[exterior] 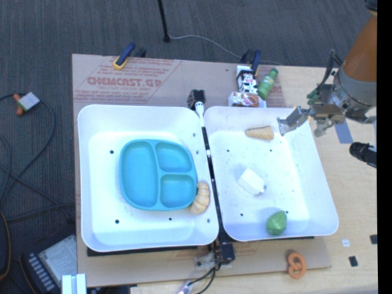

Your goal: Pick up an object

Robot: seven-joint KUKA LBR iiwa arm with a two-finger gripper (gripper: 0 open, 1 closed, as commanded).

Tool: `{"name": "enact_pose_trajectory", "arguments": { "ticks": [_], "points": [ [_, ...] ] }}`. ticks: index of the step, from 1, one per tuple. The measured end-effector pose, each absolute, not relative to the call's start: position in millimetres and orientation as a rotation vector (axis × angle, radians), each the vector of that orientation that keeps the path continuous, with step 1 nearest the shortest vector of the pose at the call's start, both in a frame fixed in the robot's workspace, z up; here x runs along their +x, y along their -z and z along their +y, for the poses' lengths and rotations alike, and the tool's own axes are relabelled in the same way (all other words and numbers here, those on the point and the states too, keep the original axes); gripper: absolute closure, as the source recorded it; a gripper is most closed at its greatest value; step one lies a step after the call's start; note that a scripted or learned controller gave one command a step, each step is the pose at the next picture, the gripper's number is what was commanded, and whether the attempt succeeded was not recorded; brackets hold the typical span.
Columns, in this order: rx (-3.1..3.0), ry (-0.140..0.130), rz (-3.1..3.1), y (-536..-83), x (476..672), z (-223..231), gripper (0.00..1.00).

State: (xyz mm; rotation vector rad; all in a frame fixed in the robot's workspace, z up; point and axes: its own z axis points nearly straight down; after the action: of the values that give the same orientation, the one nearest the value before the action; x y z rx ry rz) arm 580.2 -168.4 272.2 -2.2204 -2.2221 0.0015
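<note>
The right bin (318, 182) holds a tan wedge-shaped piece (260, 133) near its far edge, a white block (251, 181) in the middle and a green lump (276, 223) at the near right. In the left bin (92, 182) a blue divided plate (158, 174) lies flat, with a tan curled pastry (201, 198) against its right rim. My gripper (315, 126) hangs over the right bin's far right corner, to the right of the tan wedge. It is open, its fingers spread wide with nothing between them.
Behind the right bin a green bottle (266, 83) and a small printed packet (247, 92) lie on the bench. An orange ring-shaped toy (296, 264) sits on the bench in front of the right bin. Blue clamps (124, 55) grip the cardboard's far edge.
</note>
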Motion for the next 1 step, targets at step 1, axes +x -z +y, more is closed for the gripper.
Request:
{"name": "enact_pose_trajectory", "arguments": {
  "ticks": [1],
  "points": [
    [-2.218,-0.005,-2.218,-122.7,571.6,-181.8,0.00]
  ]
}}
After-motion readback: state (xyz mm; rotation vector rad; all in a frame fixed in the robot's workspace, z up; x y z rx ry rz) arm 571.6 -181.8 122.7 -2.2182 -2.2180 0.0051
